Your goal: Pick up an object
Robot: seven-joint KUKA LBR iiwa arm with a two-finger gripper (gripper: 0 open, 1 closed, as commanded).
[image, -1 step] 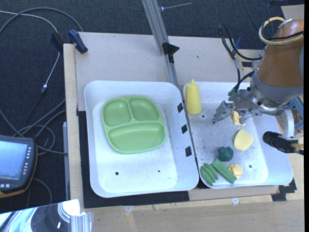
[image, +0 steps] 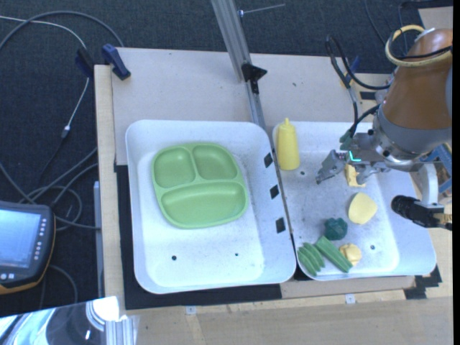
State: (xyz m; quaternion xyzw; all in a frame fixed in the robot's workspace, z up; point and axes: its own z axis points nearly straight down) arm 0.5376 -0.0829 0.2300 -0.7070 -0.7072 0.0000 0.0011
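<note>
Camera view shows my gripper (image: 332,168) spread open, empty, above the right bin (image: 384,264); I should descend squarely over the yellow bottle (image: 287,145).

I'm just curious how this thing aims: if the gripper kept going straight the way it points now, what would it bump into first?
The gripper points left and down toward the right bin's floor. It would probably meet bare floor first, a little short of the yellow bottle. Depth is hard to judge from this one slanted view.
</note>
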